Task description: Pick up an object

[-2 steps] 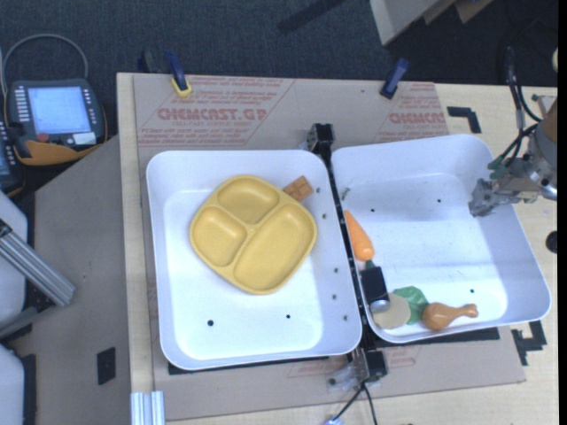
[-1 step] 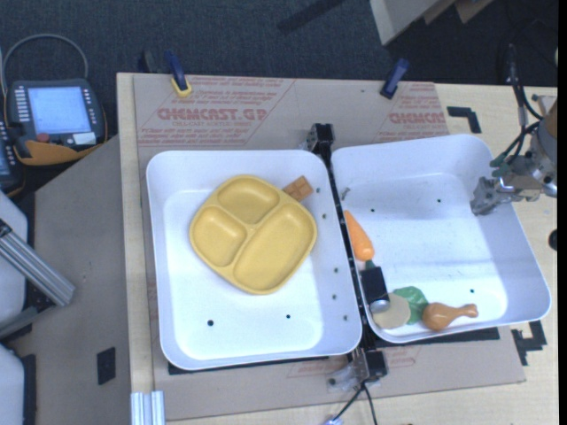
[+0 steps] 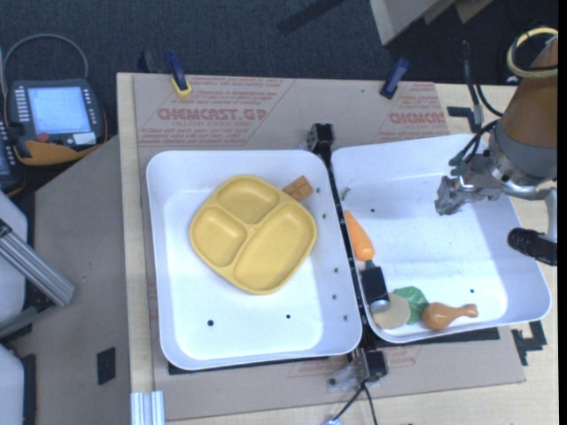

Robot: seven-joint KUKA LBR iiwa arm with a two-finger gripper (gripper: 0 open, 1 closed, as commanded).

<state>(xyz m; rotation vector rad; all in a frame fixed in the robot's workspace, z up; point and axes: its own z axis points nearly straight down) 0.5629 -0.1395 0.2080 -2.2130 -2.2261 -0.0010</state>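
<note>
Well apart: pincer (image 3: 450,197) up-right, grip state unclear; carrot (image 3: 358,235) by divider.

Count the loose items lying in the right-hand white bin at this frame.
5, clustered along the right bin's left and near edges: orange carrot, black block, pale round disc, green leafy piece, tan drumstick. More may hide underneath.

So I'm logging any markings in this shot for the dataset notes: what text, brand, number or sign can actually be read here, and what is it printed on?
"CHEMCAST G.P": red print on the brown protective sheet over the bench, behind the left bin.
Same red print repeated behind the right bin, near: too blurred and partly cut off to read surely.
Smaller red lines around both prints: too small to read.
Handheld pendant screen: lit, contents unreadable.
</note>
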